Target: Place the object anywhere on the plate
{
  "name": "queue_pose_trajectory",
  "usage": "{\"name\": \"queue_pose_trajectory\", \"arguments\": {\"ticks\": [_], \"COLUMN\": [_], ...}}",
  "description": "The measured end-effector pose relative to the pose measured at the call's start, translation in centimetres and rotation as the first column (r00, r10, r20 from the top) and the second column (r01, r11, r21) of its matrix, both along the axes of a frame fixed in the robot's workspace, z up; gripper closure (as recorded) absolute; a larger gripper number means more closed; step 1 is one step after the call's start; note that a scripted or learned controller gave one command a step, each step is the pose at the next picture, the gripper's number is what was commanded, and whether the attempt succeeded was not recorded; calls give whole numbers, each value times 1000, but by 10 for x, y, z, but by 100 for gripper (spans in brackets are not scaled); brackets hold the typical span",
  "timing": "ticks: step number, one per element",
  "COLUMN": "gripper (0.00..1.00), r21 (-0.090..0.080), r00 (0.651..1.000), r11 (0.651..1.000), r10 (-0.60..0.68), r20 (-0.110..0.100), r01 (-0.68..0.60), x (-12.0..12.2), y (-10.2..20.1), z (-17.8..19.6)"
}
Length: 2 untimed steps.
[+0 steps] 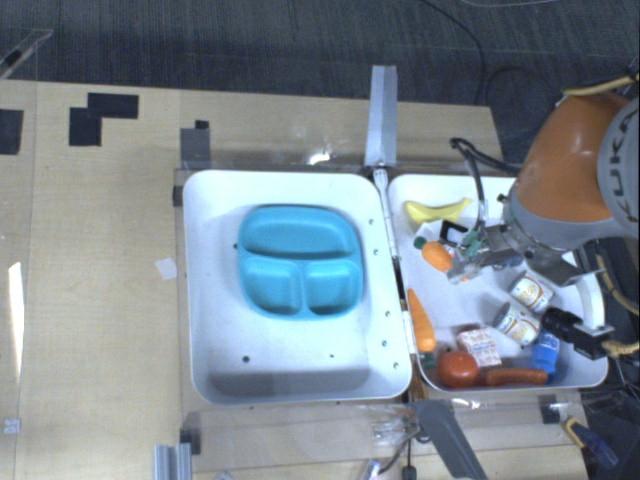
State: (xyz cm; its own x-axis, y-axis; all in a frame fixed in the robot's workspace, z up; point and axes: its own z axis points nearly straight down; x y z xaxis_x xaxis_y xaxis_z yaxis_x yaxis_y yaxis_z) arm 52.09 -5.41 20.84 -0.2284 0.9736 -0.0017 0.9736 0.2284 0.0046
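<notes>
small rounded orange object (436, 257) lying in the right bin (597, 368), just left of the tool (470, 258), maybe touching. tool low over the bin; cannot tell its state. yellow banana (437, 210) just beyond it, a long carrot (421, 321) nearer along the left wall, two small jars (523, 308), red tomato (457, 368) and blue block (545, 353) crowded nearby. smooth blue three-part plate (299, 260) well left, in the left bin (215, 368).

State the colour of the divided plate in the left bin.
Light blue plate, seen in the camera view.
</notes>
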Motion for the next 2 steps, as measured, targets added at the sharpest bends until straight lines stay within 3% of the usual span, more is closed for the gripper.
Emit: {"name": "queue_pose_trajectory", "arguments": {"ticks": [1,2], "gripper": [100,0], "r21": [0,0], "r00": [997,997], "r11": [997,997], "r10": [73,73], "r20": [-3,-2], "r01": [-73,-73], "x": [91,91], "y": [110,109], "z": [-25,-25]}}
